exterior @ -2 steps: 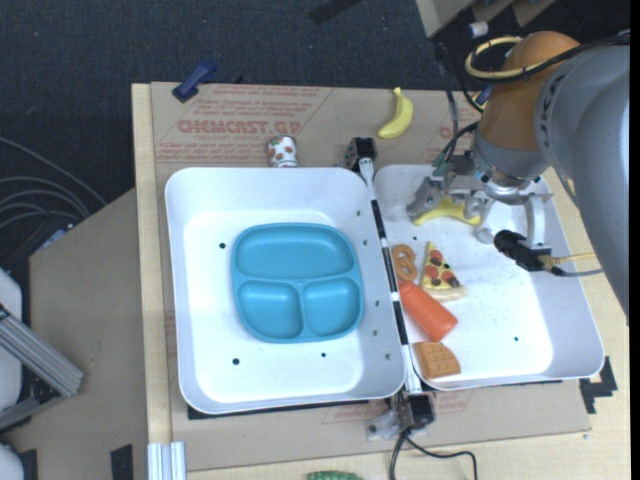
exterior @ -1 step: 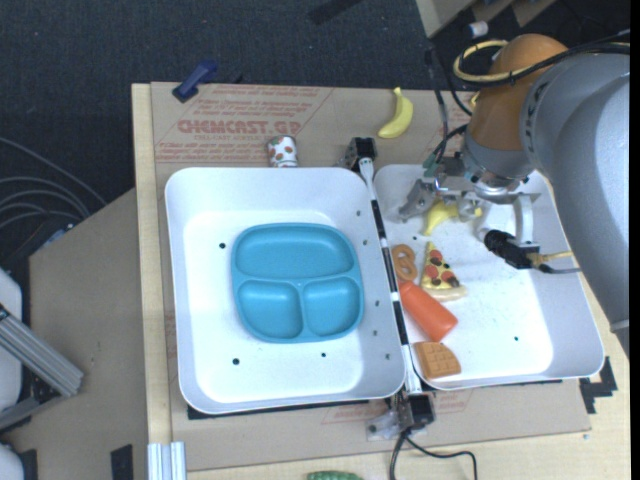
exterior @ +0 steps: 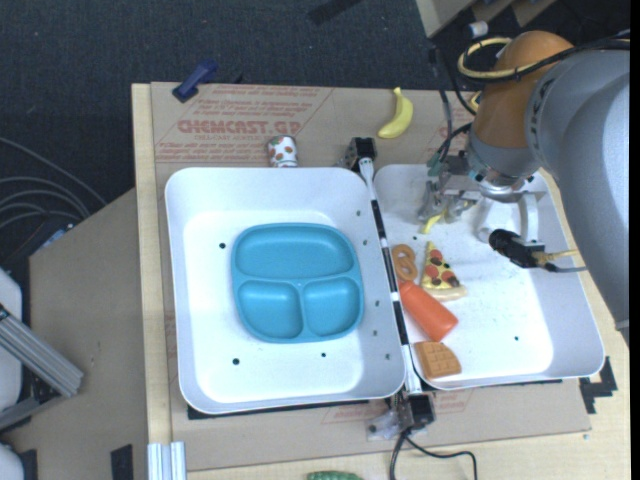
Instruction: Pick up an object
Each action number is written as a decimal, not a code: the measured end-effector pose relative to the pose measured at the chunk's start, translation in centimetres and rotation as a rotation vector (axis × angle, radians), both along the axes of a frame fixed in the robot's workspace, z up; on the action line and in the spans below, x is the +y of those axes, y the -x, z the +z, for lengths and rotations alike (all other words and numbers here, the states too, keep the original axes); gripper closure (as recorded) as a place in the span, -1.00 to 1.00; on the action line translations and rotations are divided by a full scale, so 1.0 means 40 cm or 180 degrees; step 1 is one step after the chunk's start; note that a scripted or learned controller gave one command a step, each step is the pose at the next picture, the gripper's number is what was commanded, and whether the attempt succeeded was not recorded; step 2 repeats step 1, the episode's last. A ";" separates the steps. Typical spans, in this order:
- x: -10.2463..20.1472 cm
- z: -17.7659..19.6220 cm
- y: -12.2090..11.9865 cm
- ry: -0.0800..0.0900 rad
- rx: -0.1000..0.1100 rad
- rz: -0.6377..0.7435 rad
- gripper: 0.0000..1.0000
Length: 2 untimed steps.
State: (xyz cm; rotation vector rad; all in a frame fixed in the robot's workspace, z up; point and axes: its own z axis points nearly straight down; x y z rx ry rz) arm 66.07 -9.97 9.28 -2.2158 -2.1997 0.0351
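Orange toy carrot (exterior: 428,310) lies diagonal at right bin (exterior: 560,338) inner edge, below-left of tool (exterior: 437,208); pizza slice (exterior: 439,273) between them; tool jaw state unclear, nothing visibly held

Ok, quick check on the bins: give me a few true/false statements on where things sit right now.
1. The blue tray lies in the left bin. True.
2. The pizza slice is in the left bin. False: it lies in the right bin.
3. The banana lies outside both bins. True.
4. The gripper is over the left bin. False: it is over the right bin's far end.
5. The cracker is near the right bin's front edge. True.
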 end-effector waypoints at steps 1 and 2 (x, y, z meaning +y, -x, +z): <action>0.138 0.285 -0.015 -0.0008 -0.0098 0.0029 1.00; 0.138 0.285 -0.015 -0.0008 -0.0098 0.0029 1.00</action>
